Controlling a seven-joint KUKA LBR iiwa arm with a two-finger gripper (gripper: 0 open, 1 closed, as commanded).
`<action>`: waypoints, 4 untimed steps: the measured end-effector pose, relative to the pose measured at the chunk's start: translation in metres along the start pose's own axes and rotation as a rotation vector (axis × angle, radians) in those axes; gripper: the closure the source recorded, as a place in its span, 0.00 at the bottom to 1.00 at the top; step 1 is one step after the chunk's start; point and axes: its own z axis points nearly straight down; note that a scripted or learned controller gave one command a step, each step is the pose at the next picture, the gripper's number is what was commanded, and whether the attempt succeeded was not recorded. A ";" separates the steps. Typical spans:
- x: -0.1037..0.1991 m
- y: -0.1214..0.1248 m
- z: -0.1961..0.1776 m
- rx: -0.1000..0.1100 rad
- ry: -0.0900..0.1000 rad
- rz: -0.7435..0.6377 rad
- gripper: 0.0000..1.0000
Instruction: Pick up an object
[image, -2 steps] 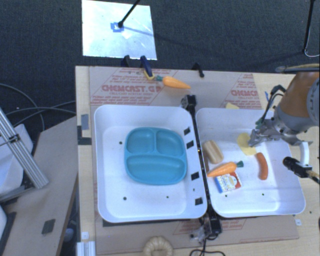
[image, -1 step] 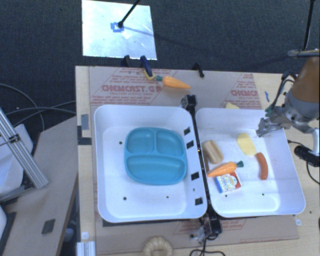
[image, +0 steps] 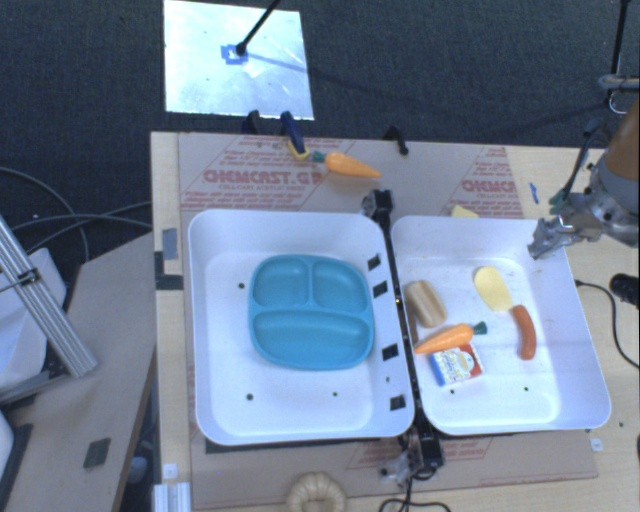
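Note:
The right bin (image: 560, 400) holds a tan bread roll (image: 425, 302), an orange toy carrot (image: 448, 338), a small red and blue carton (image: 456, 364), a pale yellow piece (image: 492, 288) and a red sausage (image: 524, 332). My gripper (image: 548, 238) hangs over that bin's far right corner, up and right of the yellow piece and apart from every object. Nothing shows between its fingers.
The left bin (image: 215, 300) holds a blue divided plate (image: 310, 310). A second toy carrot (image: 345, 165) lies on the cardboard behind the bins. A small yellow bit (image: 463, 211) sits behind the right bin. A black divider (image: 392, 300) runs between the bins.

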 end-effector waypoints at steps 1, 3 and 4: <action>0.000 0.001 -0.019 0.002 0.001 -0.001 1.00; 0.112 0.011 -0.030 0.005 0.003 -0.005 1.00; 0.170 0.014 -0.018 0.006 0.004 -0.005 1.00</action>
